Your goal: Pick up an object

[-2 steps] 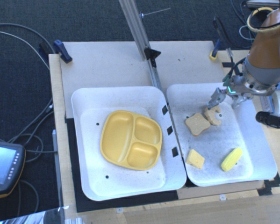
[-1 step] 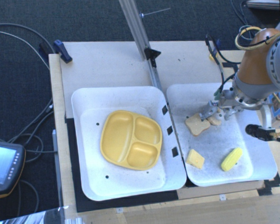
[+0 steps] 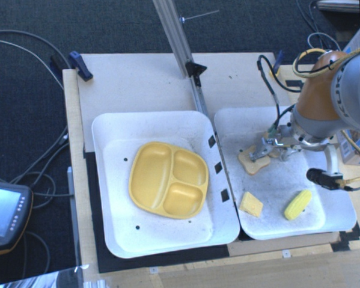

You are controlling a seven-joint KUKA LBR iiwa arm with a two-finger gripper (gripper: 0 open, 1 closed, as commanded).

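My gripper reaches in from the right and is low in the right bin, near its left wall. Its tip sits right at the upper edge of a flat tan piece shaped like a bread slice; whether it touches the piece is hidden. A pale yellow cheese wedge lies nearer the front, apart from the gripper. To its right rests a yellow corn cob.
The left bin holds a yellow divided plate. A metal pole slants in from the top, ending between the bins. A black connector with cables hangs off the arm above the corn cob.
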